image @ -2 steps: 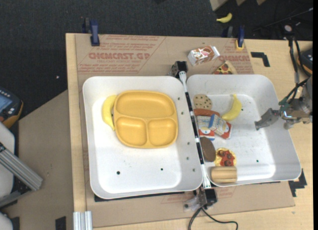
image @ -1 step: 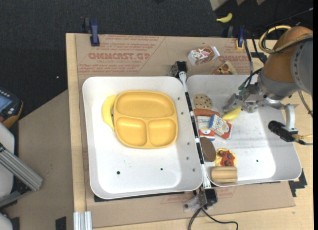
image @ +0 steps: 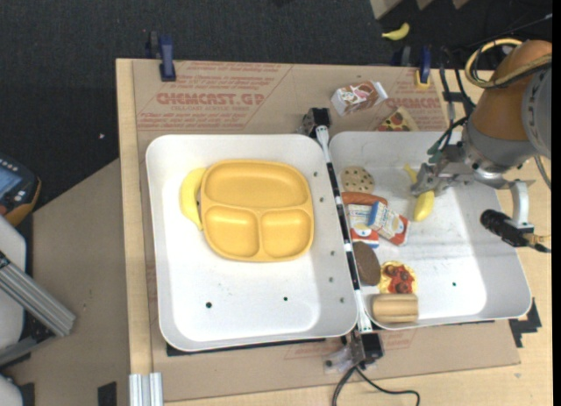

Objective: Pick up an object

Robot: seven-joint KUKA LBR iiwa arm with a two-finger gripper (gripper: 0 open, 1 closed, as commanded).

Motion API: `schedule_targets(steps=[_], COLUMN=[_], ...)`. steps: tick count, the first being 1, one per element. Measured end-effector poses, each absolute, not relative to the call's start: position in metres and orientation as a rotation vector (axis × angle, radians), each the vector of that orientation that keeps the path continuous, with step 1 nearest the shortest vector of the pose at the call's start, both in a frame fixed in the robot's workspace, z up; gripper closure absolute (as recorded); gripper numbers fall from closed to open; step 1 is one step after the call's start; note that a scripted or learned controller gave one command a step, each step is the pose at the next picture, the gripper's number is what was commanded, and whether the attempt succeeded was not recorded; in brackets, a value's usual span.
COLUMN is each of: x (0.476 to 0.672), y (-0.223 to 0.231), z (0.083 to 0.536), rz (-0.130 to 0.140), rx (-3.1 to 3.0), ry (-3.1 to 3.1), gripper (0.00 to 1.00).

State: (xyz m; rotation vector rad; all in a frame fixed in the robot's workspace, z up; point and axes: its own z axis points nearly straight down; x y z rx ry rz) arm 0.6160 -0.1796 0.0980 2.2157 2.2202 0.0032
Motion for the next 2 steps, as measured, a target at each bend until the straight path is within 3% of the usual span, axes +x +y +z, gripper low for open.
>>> schedule_targets(steps=[1,2], x=[0.602,0.653], y=[-0.114,-0.034], z=[0.087,0.193], rz=[0.001,0.020], rx=[2.214,2.203], ry=[2.223,2.225], gripper=[1.00,1.00])
